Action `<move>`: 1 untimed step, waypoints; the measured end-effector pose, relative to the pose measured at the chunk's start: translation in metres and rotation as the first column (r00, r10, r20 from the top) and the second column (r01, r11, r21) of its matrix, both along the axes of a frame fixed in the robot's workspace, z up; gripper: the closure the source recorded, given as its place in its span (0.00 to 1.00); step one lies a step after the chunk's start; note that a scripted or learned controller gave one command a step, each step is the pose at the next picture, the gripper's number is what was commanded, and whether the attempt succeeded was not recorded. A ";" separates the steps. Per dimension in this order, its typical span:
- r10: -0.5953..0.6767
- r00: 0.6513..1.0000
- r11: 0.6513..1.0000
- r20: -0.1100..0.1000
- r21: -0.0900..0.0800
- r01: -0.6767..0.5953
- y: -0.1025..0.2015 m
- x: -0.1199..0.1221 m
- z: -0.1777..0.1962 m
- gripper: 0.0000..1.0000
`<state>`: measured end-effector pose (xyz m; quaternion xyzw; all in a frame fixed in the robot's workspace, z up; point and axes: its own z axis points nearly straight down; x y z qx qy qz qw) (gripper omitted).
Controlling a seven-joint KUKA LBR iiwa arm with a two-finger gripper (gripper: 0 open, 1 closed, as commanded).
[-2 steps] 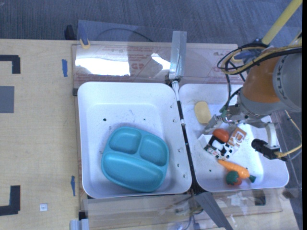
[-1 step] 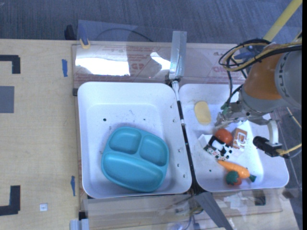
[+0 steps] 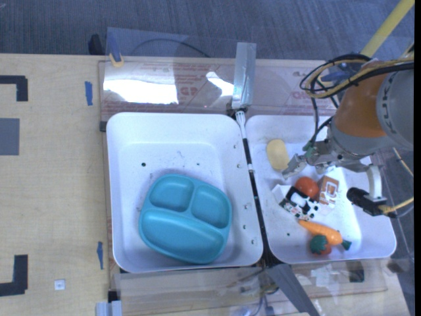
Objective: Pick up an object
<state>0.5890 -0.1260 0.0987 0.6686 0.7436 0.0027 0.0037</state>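
Note:
Several small things lie in the right bin (image 3: pixel 375 242). A pale yellow rounded piece (image 3: pixel 277 153) sits at the bin's upper left. Below it are a red-orange ball (image 3: pixel 306 186), a black and white toy (image 3: pixel 299 207) and a small orange and white packet (image 3: pixel 329 191). An orange carrot (image 3: pixel 322 230) with a green lump (image 3: pixel 319 245) beside it lies near the front. My gripper (image 3: pixel 313 158) hangs low over the bin, just above the red-orange ball and right of the yellow piece. Nothing can be seen held in it.
The left bin (image 3: pixel 125 143) holds a blue divided plate (image 3: pixel 186 217). A metal divider post (image 3: pixel 243 78) stands at the back between the bins. Cables (image 3: pixel 329 78) loop above the wrist, and a black plug (image 3: pixel 363 200) hangs over the right bin's right side.

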 end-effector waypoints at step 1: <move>0.000 1.000 1.000 0.000 0.000 0.000 0.000 0.000 0.000 0.00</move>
